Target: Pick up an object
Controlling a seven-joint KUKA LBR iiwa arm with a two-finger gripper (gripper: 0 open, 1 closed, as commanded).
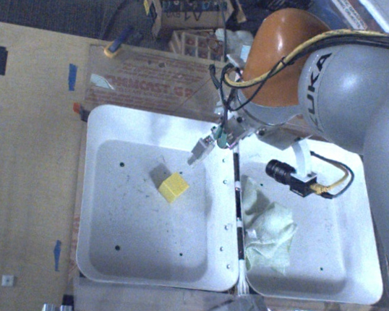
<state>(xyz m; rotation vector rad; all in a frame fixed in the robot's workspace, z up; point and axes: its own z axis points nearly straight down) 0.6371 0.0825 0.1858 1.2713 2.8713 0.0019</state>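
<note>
Plainly, the gripper's (203, 149) fingers hang over the left bin (100, 195), up and to the right of the yellow block (173, 187), and nothing sits between them; how wide they stand cannot be told at this size and angle, so I leave that unjudged. They are well apart from the yellow block, which rests loose on the left bin's floor, a little above its middle, with its shadow thrown to its upper left. That free position, clear of every wall, is likely why it makes the sensible target: fingers could come straight down on either side of it without scraping a rim. Behind the fingers, the wrist climbs up and right of the yellow block to the orange band (284, 48) and the grey arm (377, 114), which spans the right bin (351, 278) because its base lies on that side. A small black camera (290, 175) with a yellow cable hangs by the wrist, right of the yellow block. A crumpled pale cloth (267, 228) lies in the right bin, just across the shared rim from the yellow block. Both bins sit on the wooden worktop (18, 160). As I judge it, the pick is not yet begun; the fingers need to travel down and left first.
</note>
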